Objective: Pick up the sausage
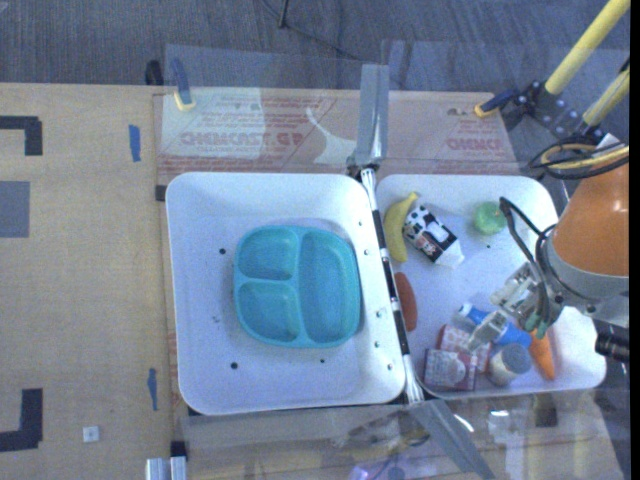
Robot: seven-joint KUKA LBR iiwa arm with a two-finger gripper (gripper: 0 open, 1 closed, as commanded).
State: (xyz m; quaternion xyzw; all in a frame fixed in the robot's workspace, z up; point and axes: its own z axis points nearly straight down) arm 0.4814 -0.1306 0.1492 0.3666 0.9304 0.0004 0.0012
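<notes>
The sausage [406,301] is lying lengthwise against the left wall of the right bin [452,184], just below the banana [399,225], with nothing gripping it. The jaws [515,305] are hovering well to the right of the sausage, over the clutter in the bin's lower right, and whether they are apart or together cannot be told from this angle. Under and beside them are lying a blue-capped bottle [478,319], a small pink printed packet [452,360], a grey round can [509,363] and a carrot [542,356]. A black-and-white patterned carton [433,236] is sitting right of the banana, and a green round item [488,218] is resting further right of it. Left of the sausage, across the divider, the left bin [200,288] is carrying a teal plate [297,285] with 3 compartments. Red lettering is running across the clear panel [262,133] behind the bins, mirrored and too faint to read. The packet's print is too small to make out.
</notes>
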